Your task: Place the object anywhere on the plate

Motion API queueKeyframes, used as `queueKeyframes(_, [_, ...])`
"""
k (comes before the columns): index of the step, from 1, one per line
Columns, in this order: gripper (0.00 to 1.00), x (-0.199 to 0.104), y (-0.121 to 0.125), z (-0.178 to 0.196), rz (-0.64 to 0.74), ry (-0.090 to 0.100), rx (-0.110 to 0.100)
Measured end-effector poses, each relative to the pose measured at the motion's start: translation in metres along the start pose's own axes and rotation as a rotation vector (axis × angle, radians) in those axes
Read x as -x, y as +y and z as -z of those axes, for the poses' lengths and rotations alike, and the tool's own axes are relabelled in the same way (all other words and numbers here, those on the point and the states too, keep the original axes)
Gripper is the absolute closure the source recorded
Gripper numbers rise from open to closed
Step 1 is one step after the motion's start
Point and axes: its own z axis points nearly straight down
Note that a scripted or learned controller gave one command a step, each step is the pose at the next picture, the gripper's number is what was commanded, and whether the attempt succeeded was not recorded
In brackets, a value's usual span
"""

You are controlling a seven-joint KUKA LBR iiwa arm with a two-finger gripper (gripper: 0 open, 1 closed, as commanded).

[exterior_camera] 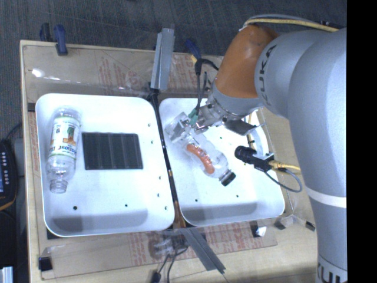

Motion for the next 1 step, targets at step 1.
queueKeyframes(1, [1.0,0.0078,-0.0366,0.0184,0.132,-0.002,0.002])
